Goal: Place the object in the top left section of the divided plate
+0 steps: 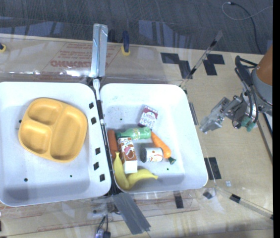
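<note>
Right bin (189, 133), nearest edge first, as I log it from my station:

- Banana (125, 176): at 6 o'clock of the bin, curved along the front wall. Soft, bruises easily; I judge a grasp across its mid-body best.
- Small carton (128, 155): lies partly over the banana. Light, stiff, flat faces; a grip across the narrow sides should hold.
- White cup (152, 154): on its side, just beside the carton at its 3 o'clock. Round and light, likely to roll.
- Carrot (161, 146): touching the cup at its 1 o'clock, slanted. Firm, tapered, could slip.
- Green bottle (136, 133): lying flat at the bin's centre. Smooth, probably slippery.
- Sausage (112, 140): at 9 o'clock, along the left wall.
- Small packet (148, 117): toward 12 o'clock, apart from the pile. Thin, light, easiest to isolate.

Which item the task intends I cannot tell; all sit in the right bin.

Left bin (1, 148): yellow divided plate (53, 129), three sections, tilted; the top left section lies toward 11 o'clock.

Gripper (214, 120): over the surface (229, 157) at 3 o'clock of the right bin, holding nothing; whether its fingers stand apart I cannot tell.
</note>
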`<state>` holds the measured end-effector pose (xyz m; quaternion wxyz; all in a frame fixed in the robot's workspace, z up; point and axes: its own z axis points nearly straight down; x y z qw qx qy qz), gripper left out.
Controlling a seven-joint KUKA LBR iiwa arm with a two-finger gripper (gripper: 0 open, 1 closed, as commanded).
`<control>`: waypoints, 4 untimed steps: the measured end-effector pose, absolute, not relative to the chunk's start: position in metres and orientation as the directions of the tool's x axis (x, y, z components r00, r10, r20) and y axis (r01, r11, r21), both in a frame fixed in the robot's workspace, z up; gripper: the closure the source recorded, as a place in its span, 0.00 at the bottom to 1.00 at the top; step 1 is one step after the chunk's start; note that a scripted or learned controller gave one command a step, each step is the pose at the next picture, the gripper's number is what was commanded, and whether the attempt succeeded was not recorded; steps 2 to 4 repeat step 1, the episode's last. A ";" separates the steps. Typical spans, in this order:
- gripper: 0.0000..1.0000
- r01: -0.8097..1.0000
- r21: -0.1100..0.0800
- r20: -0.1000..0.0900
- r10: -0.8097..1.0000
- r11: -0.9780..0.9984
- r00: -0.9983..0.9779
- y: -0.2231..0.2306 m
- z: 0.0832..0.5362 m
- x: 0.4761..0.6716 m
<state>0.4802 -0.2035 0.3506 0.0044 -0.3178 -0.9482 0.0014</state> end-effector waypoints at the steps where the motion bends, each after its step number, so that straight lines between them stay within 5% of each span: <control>1: 1.00 0.599 -0.006 0.008 0.599 0.800 -0.800 -0.203 0.361 0.481; 4: 1.00 0.599 -0.006 0.008 0.599 0.800 -0.800 -0.203 0.361 0.481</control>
